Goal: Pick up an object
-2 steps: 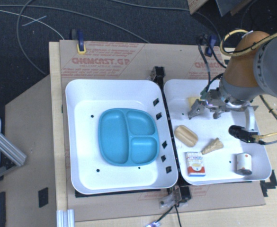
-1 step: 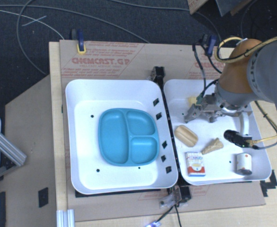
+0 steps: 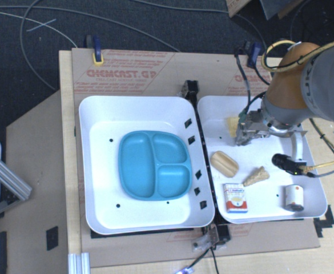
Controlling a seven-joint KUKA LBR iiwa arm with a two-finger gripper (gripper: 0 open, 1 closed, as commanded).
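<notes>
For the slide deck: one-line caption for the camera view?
Arm's tool low in right bin beside yellow block; bread roll, small box nearby; blue divided plate in left bin.

So there's just one camera here, mounted up above the bench (image 3: 127, 67) and looking down at a bit of a slant, not perfectly straight overhead. It's far enough back that both white bins fit: the left bin (image 3: 92, 153) sits around the middle of the frame and the right bin (image 3: 258, 210) is over toward the right side. You also get some dark floor (image 3: 29, 50) with loose cables along the top and down the left. The arm (image 3: 304, 84) comes in from the upper right and covers the far corner of the right bin.
</notes>
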